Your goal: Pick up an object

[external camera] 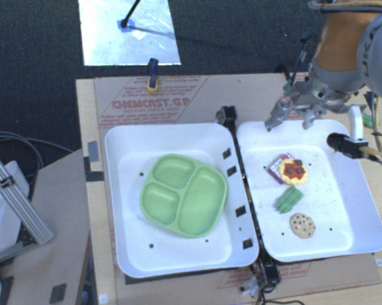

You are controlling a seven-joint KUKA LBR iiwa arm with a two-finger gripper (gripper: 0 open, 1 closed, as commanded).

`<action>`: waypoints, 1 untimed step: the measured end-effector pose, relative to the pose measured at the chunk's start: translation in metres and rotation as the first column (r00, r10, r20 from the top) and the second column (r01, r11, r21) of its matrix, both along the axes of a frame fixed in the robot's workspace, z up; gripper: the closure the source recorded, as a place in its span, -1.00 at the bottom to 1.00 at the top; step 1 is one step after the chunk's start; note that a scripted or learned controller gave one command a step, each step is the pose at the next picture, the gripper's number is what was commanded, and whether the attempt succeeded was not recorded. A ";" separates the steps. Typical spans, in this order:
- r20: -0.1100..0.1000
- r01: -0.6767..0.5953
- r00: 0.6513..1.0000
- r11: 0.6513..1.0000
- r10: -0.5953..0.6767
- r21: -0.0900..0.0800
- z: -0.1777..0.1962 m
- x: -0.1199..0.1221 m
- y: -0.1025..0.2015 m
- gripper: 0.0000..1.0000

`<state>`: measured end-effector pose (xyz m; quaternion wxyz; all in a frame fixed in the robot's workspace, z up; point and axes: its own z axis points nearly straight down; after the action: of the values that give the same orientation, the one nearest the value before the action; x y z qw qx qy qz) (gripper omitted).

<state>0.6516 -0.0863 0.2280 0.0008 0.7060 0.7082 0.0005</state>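
Observation:
The right bin (352,215) holds a yellow and red toy pizza (293,171) resting on a small dark red packet (280,164). Below them lie a green toy vegetable (288,198) and a round tan cookie (302,225). My gripper (292,118) hangs above the far rim of the right bin, up and slightly right of the pizza. Its two fingers are spread apart with nothing between them. The grey arm with its orange band (348,27) reaches in from the upper right.
A green divided plate (183,195) lies in the left bin (122,153). A black clip row (235,178) runs between the bins. A yellow and blue clamp (152,76) sits at the cardboard's far edge. A black fitting (342,144) with cables hangs by the right bin's rim.

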 end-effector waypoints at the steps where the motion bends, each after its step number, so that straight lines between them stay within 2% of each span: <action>1: -0.010 0.005 1.000 1.000 -0.005 0.000 -0.114 -0.056 -0.017 -1.00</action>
<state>0.5961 -0.1028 0.1141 -0.0027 0.7077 0.7065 -0.0028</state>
